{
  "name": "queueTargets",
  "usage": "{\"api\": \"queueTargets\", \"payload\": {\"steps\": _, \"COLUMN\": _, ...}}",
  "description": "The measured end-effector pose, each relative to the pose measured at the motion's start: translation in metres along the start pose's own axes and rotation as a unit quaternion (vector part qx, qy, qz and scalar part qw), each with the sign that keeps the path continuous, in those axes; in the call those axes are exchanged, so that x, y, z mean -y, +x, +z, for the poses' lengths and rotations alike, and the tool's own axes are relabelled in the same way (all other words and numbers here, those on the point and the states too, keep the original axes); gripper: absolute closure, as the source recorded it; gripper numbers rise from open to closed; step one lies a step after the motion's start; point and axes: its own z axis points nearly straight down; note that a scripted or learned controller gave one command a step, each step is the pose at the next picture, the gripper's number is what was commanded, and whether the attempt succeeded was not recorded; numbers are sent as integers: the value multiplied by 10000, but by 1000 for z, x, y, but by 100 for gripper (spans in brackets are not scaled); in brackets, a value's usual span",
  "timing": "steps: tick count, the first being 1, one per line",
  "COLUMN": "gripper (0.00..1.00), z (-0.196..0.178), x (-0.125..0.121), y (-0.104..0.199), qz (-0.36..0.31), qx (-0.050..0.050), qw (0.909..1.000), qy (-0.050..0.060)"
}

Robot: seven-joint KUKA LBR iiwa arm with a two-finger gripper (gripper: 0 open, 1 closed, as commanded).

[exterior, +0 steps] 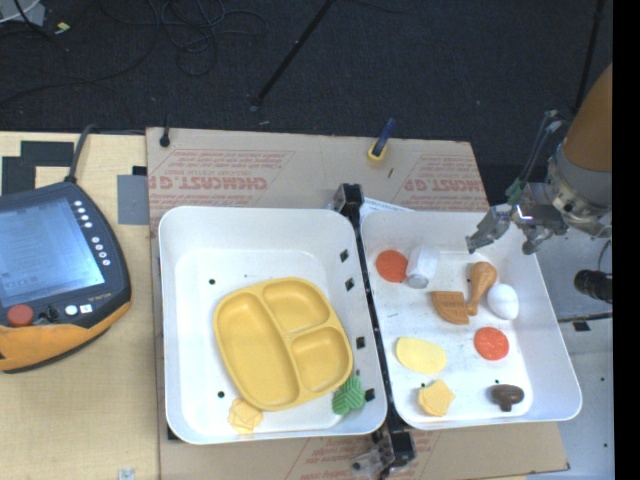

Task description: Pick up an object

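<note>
My gripper (pixel 510 235) hangs over the far edge of the right bin (pixel 560 368), its fingers spread open with nothing between them. Just below it in the bin lie a tan drumstick (pixel 482 283) and a white egg (pixel 502 301). Nearby are a brown bread piece (pixel 451 307), a white cylinder (pixel 422 265), an orange-red disc (pixel 392 265), a red slice (pixel 491 343), a pale yellow oval (pixel 420 354), a yellow wedge (pixel 436 398) and a brown mushroom (pixel 507 397).
The left bin (pixel 185 268) holds a yellow divided plate (pixel 283 341), a green leafy piece (pixel 348 398) and a small yellow piece (pixel 244 415). A teach pendant (pixel 55 268) lies on the bench at the left. A black clip (pixel 349 199) sits where the bins meet.
</note>
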Motion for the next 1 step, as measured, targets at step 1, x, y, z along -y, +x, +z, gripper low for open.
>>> {"api": "queueTargets", "payload": {"steps": 1, "gripper": 0, "z": -122, "x": 40, "y": 94, "qz": -44, "qx": -14, "qw": 10000, "qy": -56}}
